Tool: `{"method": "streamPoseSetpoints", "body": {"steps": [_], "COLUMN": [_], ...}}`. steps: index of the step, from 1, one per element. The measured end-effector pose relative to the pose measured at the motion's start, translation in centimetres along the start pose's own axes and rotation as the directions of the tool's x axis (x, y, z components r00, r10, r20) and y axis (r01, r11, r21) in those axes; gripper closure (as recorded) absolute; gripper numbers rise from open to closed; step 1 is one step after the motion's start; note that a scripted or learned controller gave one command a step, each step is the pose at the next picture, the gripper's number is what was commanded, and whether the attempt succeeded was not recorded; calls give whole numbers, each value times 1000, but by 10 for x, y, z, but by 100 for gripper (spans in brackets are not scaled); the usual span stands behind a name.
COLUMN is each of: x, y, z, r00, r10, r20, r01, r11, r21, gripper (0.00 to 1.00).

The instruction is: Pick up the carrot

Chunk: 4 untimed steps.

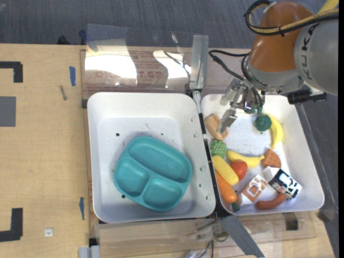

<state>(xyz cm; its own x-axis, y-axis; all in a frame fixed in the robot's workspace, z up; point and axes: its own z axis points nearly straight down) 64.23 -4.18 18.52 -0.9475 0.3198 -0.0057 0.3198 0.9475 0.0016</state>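
Two shallow white bins side by side on the bench: left bin (102, 112) at frame centre, right bin (312, 181) at right.

Left bin: one teal divided plate (154, 172), three compartments, lying in the lower middle.

Right bin: carrot (226, 188) along the lower left wall, orange, slanted, touching the corn cob (225, 169) just above it. Near these: green broccoli piece (217, 147), red tomato (239, 169), banana (248, 158), second banana (277, 130) at upper right beside a dark green round item (263, 123), bread-coloured piece (214, 124) at upper left, sausage (271, 201) at the bottom, small printed cartons (271, 183) just above it.

Gripper (235, 107) over the upper part of the right bin, well apart from the carrot. Fingers spread, nothing between them. Lowest fingertip (226, 124) just beside the bread-coloured piece; contact not determinable.
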Motion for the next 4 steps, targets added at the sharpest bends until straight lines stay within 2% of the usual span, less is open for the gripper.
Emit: {"method": "streamPoseSetpoints", "body": {"steps": [1, 2, 3, 4], "x": [41, 71, 51, 23], "y": [-41, -88, -154, -151], "z": [-1, 80, 96, 98], "r00": [719, 727, 506, 266], "r10": [-695, -687, -863, -964], "r20": [-2, 5, 5, 5], "r01": [695, 687, 863, 964], "r11": [719, 727, 506, 266], "r21": [-3, 1, 6, -5], "gripper": [0, 0, 0, 0]}}
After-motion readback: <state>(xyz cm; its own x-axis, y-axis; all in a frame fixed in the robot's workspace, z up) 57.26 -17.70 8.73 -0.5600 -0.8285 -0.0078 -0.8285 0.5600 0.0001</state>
